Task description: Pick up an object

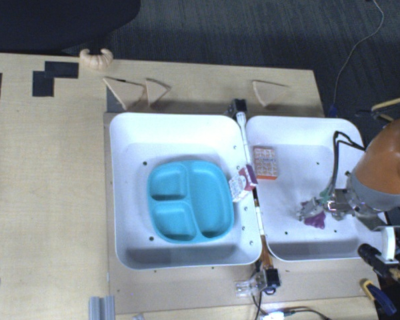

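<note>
A small purple object (316, 222) lies on the floor of the right bin (287, 245), near its front right. My gripper (311, 211) hangs directly over it, reaching in from the right, and covers its top part. I cannot tell whether the gripper touches it. An orange-and-white patterned packet (265, 162) lies flat at the back left of the same bin. A turquoise divided plate (189, 200) sits in the middle of the left bin (130, 179).
A small white-and-purple wrapper (241, 182) rests on the ridge between the two bins. The arm's orange band (387, 162) and grey wrist overhang the right bin's right wall. Cables and clips lie at the bench's front edge (267, 282).
</note>
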Robot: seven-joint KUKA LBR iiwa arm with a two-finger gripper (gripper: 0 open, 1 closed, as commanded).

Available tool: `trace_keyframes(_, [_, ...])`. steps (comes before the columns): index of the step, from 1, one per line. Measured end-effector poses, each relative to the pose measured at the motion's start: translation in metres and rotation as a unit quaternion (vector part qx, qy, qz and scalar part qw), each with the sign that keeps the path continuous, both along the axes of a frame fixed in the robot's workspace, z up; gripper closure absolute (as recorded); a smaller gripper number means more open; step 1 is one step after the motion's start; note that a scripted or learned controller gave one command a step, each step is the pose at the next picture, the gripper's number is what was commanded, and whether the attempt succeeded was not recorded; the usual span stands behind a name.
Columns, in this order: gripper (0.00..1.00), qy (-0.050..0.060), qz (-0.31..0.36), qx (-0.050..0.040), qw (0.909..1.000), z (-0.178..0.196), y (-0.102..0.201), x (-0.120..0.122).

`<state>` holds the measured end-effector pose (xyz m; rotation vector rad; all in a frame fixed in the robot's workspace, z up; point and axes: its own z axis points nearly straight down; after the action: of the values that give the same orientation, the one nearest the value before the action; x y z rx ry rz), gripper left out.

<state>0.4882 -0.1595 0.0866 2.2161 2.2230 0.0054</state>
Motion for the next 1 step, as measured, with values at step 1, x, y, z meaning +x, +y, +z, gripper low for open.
trace_keyframes(1, [1.00, -0.004, 0.000, -0.0010, 1.0000, 0.0119, -0.0003, 0.0027])
